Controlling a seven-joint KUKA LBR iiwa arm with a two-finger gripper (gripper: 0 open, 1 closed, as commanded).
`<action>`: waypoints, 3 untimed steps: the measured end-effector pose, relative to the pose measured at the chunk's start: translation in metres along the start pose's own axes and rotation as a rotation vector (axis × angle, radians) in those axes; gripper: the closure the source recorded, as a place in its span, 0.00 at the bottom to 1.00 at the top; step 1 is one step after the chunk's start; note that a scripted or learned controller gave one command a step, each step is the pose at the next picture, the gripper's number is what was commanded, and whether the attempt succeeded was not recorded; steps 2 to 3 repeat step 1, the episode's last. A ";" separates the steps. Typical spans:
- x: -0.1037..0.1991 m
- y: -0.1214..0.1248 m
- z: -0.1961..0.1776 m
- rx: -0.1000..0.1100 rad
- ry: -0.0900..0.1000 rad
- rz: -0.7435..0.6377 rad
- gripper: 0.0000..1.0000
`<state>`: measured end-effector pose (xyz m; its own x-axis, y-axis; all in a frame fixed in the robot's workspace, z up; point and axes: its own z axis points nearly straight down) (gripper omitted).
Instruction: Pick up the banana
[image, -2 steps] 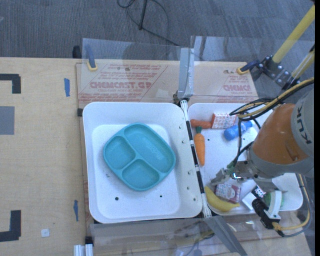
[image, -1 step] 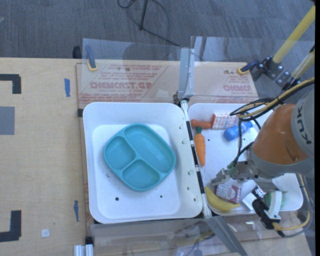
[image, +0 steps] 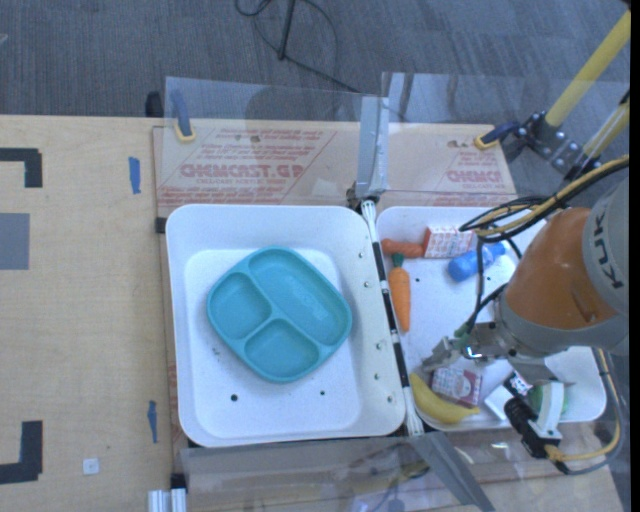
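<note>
The gripper (image: 462, 350) hung low over the right bin (image: 430, 290), and whether it was spread or pinched could not be told. Just below it and slightly left lay the banana (image: 438, 401), its long axis running from upper left to lower right, curving along the bin's near wall, a small red-and-white carton (image: 456, 381) touching it. Farther up-left lay a carrot (image: 400, 296); beyond the divider, the left bin (image: 200, 240) held a teal divided plate (image: 279, 314)
</note>
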<state>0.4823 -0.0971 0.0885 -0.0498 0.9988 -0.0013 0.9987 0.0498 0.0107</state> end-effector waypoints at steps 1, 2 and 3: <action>0.000 0.000 0.000 0.000 0.000 0.000 0.00; 0.000 0.000 0.000 0.000 0.000 0.000 0.00; 0.000 0.000 0.000 0.000 0.000 0.000 0.00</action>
